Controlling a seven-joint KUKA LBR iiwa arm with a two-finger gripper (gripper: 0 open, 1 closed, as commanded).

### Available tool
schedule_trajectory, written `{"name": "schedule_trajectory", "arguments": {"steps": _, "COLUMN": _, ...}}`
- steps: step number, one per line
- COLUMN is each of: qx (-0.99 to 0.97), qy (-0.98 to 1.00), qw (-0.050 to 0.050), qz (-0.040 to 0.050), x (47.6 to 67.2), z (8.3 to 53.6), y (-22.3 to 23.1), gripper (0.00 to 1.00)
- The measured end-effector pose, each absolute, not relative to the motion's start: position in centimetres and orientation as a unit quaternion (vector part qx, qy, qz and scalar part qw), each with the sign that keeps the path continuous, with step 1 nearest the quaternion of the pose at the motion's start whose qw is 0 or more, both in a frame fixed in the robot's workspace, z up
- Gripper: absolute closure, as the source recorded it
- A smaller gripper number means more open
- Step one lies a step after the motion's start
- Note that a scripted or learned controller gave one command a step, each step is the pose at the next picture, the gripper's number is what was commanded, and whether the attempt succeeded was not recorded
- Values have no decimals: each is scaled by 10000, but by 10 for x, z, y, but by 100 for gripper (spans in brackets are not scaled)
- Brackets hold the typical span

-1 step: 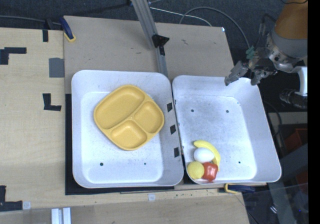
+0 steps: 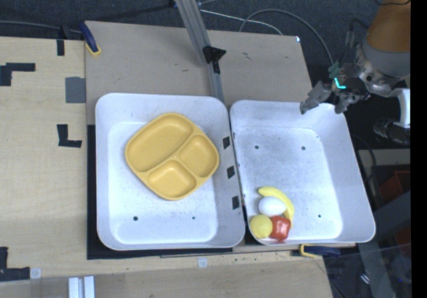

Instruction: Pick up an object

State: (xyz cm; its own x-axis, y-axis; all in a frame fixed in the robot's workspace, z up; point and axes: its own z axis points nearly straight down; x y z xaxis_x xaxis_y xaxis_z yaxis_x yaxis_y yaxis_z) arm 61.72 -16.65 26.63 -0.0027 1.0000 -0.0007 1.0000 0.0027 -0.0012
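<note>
White bin [image 2: 333, 177] at right: gripper [image 2: 325, 98] spread, empty, upper right; clustered toys [image 2: 271, 217] lower centre risk a glancing, slipped grasp.

A single fixed camera looks down on the bench [image 2: 40, 177] from above at a slant, far enough back to take in both white bins whole, with bench and dark floor around them. The left bin [image 2: 110, 157] sits just left of the frame's centre and the right bin [image 2: 333, 150] toward 4 o'clock, their long edges tilted slightly off the frame's edges. The far side of the bench lies toward 12 o'clock, the near side toward 6 o'clock. The arm [image 2: 387, 37] enters from about 2 o'clock.
</note>
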Motion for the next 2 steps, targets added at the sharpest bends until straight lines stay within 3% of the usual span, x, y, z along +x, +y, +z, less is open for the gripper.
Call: {"name": "schedule_trajectory", "arguments": {"steps": 2, "qx": -7064, "qy": -7078, "qw": 24, "qz": 22, "x": 606, "z": 166, "y": -152, "gripper": 0}}
